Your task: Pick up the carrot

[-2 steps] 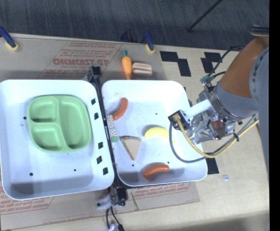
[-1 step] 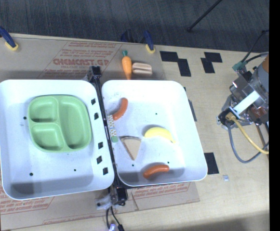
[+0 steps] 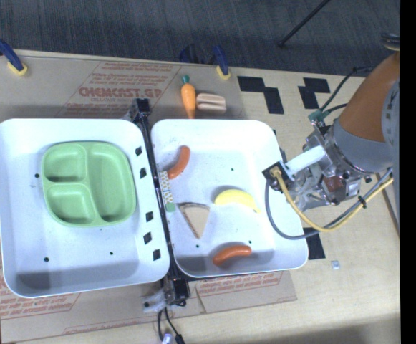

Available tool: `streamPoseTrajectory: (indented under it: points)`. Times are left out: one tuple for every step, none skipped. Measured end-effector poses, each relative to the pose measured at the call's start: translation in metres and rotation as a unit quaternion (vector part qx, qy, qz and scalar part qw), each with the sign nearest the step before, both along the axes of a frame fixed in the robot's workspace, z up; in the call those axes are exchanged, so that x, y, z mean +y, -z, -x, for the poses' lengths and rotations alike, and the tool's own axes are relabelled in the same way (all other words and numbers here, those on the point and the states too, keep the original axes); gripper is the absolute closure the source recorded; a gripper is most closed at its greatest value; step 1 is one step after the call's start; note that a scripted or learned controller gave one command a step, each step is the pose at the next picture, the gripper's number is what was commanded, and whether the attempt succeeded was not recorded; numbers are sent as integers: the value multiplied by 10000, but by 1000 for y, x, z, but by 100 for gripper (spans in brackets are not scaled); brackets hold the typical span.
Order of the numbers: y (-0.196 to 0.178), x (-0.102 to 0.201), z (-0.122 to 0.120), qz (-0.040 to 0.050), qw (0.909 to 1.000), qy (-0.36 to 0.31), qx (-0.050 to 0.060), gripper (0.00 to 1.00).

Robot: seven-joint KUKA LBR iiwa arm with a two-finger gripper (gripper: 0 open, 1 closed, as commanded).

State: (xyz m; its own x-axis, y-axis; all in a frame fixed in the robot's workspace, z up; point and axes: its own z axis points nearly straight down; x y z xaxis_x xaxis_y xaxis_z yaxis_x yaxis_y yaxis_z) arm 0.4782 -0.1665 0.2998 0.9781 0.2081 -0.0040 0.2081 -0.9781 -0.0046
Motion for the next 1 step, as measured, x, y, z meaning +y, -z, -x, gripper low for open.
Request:
streamPoseTrajectory:
  points:
    - [-56, -34, 2, 6, 9975, -706, -10, 100]
